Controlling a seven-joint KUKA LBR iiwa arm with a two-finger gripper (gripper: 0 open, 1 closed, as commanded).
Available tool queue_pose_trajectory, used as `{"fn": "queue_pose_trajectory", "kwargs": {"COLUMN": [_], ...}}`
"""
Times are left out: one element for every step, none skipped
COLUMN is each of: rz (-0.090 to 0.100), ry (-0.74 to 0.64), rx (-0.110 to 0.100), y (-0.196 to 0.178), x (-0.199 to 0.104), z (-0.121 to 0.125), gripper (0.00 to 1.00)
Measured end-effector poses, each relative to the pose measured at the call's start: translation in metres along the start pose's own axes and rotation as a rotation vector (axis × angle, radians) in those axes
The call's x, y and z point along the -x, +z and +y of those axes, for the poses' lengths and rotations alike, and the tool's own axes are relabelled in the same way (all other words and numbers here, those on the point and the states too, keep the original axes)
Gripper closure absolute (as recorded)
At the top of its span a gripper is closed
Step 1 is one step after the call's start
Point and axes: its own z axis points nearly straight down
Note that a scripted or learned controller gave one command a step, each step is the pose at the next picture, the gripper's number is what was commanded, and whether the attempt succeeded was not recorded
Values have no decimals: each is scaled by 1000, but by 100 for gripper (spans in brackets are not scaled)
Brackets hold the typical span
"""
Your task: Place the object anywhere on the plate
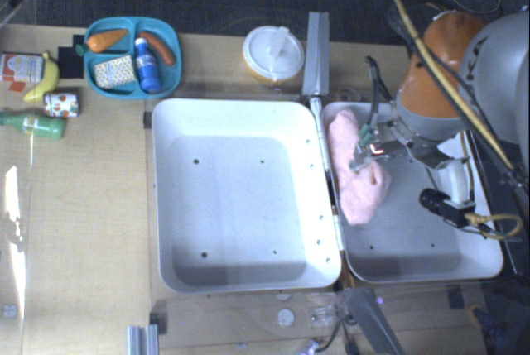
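While the gripper (364, 156) sits low over the soft pink plush object (354, 171) lying along the left wall of the right white bin (431, 262), the pick-up step looks in hand. Whether anything is gripped, or how far the gripper is spread, I cannot tell. Next, a secure lift is needed, then a carry to a plate; none is evident nearby.

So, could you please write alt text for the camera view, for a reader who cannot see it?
A grey robot arm's gripper is down over a pink cloth-like object lying along the left side of the right white bin. The left white bin sits beside it, and a blue divided plate with toy food rests on the bench at upper left.
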Motion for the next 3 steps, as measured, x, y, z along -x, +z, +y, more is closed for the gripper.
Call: {"fn": "queue_pose_trajectory", "kwargs": {"rz": [0,1,1], "ry": [-6,-409,-809], "rx": [0,-1,1], "y": [-40,-33,-29], "x": [-1,-52,-96], "z": [2,0,5], "gripper": [100,100,100]}}
